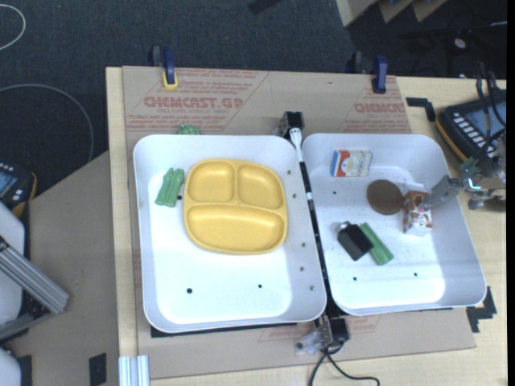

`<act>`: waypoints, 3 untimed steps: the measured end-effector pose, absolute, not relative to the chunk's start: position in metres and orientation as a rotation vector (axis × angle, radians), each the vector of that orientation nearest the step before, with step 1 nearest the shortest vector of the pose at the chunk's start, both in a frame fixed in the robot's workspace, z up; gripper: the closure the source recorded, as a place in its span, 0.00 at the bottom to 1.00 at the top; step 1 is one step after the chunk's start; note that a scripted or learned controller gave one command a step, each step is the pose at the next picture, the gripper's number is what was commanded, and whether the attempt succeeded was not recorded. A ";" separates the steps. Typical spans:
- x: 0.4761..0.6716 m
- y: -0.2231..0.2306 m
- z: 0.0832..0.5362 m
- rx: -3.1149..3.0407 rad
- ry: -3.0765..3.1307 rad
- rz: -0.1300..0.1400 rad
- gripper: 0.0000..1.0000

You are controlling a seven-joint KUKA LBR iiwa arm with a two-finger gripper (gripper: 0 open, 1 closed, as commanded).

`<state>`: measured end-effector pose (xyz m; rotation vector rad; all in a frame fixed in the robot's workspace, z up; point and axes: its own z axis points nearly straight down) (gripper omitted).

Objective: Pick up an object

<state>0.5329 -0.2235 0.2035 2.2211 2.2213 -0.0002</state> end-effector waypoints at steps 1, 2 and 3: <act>0.506 -0.219 0.093 2.230 2.236 0.003 0.00; 0.508 -0.222 0.108 2.221 2.223 0.002 1.00; 0.508 -0.222 0.108 2.223 2.223 0.001 0.00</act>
